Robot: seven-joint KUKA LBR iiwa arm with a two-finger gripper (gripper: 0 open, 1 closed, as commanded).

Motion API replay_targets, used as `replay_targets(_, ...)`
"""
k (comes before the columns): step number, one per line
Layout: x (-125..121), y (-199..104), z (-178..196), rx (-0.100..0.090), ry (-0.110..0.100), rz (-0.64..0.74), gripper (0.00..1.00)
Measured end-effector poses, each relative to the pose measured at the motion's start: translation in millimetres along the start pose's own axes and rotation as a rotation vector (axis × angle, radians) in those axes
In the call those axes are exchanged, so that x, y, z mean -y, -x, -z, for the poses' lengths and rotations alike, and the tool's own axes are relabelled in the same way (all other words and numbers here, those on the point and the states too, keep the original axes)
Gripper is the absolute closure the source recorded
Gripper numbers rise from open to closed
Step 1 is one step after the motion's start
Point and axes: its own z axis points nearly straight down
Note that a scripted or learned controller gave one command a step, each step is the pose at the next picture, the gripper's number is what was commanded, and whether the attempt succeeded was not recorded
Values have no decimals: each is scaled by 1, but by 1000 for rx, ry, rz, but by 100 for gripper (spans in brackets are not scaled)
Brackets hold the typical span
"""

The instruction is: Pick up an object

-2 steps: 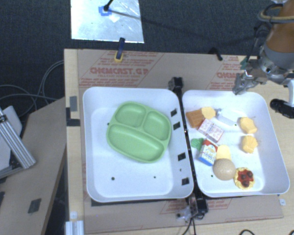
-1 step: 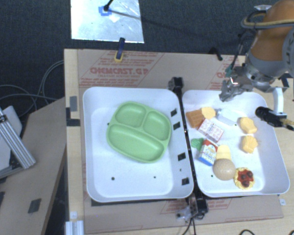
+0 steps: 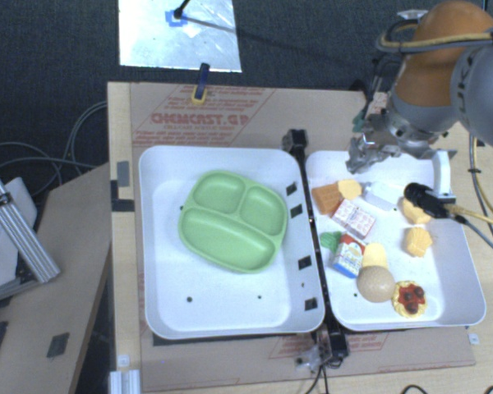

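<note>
Gripper (image 3: 357, 159) hung over right bin's (image 3: 468, 302) far-left corner, just beyond the orange block (image 3: 329, 197); probably lined up for it. Grip state could not be told; nothing seen held.

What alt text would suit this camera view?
A grey arm's gripper hovers over the back of the right bin, which holds a jumble of small toy foods. The left bin holds a green divided plate.
</note>
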Motion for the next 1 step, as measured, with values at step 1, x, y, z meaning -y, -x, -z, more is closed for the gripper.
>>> replay_targets(1,2,-44,9,0,2,0,100)
